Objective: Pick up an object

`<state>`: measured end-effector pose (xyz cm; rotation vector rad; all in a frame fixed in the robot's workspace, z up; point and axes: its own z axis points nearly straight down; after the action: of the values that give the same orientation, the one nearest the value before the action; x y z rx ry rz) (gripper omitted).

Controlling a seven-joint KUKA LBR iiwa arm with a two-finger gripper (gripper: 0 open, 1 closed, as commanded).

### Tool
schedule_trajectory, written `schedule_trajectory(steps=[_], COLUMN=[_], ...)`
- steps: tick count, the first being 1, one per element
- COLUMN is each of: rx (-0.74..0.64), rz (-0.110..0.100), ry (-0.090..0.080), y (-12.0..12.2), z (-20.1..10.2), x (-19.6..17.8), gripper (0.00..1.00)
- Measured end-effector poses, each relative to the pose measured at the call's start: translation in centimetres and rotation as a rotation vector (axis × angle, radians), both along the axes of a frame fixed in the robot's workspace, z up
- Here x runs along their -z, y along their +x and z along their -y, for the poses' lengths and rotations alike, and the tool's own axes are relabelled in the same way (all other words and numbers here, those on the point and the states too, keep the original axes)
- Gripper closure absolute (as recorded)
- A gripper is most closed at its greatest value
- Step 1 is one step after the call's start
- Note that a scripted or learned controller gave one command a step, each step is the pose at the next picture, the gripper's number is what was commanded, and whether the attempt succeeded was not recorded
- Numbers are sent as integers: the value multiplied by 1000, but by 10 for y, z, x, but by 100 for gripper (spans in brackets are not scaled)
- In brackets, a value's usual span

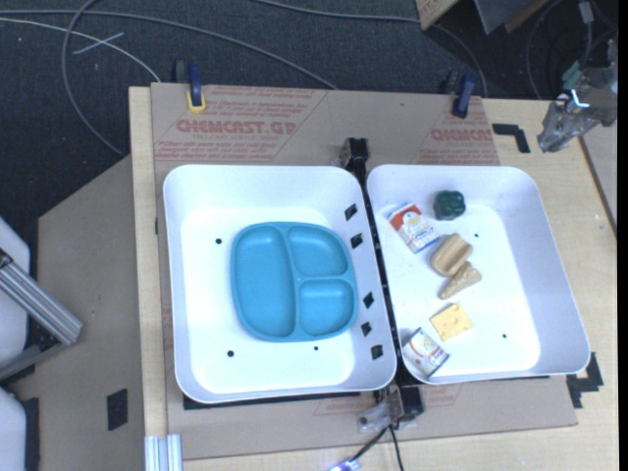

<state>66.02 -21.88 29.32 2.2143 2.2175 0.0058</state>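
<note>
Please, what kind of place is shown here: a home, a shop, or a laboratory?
Most likely a robotics laboratory. Two white bins sit clamped on a board on a bench, loose cables run across the dark floor, and a gripper hangs at the right edge above toy food.

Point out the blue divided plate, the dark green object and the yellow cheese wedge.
blue divided plate (292,281): camera view, left bin, on the ridge between compartments.
dark green object (449,203): camera view, right bin, its top centre.
yellow cheese wedge (451,321): camera view, right bin, middle of its flat face.

Right bin (549,292) open above (items scattered).
</note>
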Motion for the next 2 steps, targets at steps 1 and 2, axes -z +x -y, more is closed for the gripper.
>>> schedule_trajectory(steps=[1, 2], rx=[-3, -4], rz=[-11, -10], ry=[6, 6], y=[-19, -39], z=[-49, -101], x=[18, 16], gripper=[100, 100])
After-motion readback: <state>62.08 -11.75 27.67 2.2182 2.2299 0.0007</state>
